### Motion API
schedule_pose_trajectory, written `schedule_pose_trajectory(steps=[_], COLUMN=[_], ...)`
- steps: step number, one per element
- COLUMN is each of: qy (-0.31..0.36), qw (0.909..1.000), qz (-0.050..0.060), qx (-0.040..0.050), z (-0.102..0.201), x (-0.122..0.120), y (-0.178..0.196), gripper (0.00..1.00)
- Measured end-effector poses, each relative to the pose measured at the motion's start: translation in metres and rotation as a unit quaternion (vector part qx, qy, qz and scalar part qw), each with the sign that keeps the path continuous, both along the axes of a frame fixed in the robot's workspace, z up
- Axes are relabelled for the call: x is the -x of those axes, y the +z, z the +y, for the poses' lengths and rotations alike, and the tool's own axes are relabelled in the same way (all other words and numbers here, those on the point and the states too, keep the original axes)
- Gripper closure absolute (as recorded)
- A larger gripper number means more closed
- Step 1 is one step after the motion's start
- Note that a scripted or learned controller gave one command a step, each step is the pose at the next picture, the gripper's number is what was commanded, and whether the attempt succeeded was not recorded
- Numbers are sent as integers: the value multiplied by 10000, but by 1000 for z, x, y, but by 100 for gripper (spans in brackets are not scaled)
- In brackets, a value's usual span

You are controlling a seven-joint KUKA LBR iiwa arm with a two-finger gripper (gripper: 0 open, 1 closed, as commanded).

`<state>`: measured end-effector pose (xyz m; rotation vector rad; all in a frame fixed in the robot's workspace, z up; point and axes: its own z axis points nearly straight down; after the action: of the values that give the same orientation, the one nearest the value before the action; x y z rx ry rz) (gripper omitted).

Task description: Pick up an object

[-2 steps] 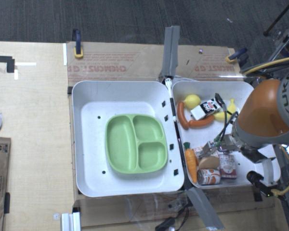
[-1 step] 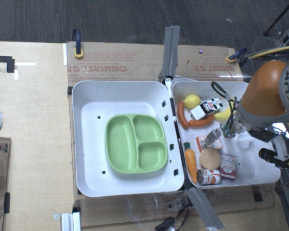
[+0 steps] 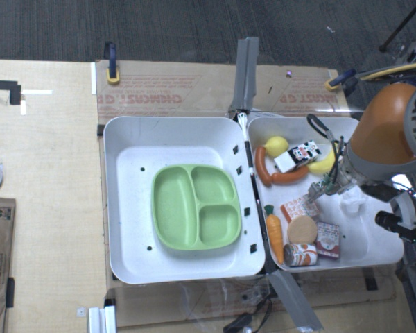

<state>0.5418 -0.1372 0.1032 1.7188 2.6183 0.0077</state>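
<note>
Reaching in from the right, the grey arm [image 3: 385,141] with its orange band hangs over the right bin [image 3: 374,252], and its gripper [image 3: 327,184] sits low among the clutter there; whether it is spread or pressed together cannot be told, as the tip is small and blurred against the things under it. Just beside the gripper lies a red-and-white packet [image 3: 299,207], with a round tan disc [image 3: 302,229] below it, a small red packet [image 3: 328,240] to the disc's right, and a can [image 3: 301,255] lying on its side at the bin's near wall. An orange carrot [image 3: 274,236] lies along the bin's left wall. Farther back, a curved sausage [image 3: 276,173] wraps beneath a black-and-white toy [image 3: 298,155], with a yellow lemon [image 3: 276,145] behind and a yellow banana [image 3: 324,161] near the arm. The left bin [image 3: 125,186] holds a green divided plate [image 3: 196,207]. Both bins rest on the worktop [image 3: 41,158].
</note>
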Motion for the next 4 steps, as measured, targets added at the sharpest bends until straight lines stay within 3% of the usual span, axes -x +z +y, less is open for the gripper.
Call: schedule_pose_trajectory(steps=[1, 2, 3, 4], qy=[3, 284, 271, 927], qw=[10000, 9996, 9996, 9957], qz=[3, 12, 29, -22], qx=[-1, 2, -10, 34], z=[0, 29, 29, 31], x=[0, -66, -66, -65], y=[0, -8, 0, -5], gripper=[0, 0, 100, 100])
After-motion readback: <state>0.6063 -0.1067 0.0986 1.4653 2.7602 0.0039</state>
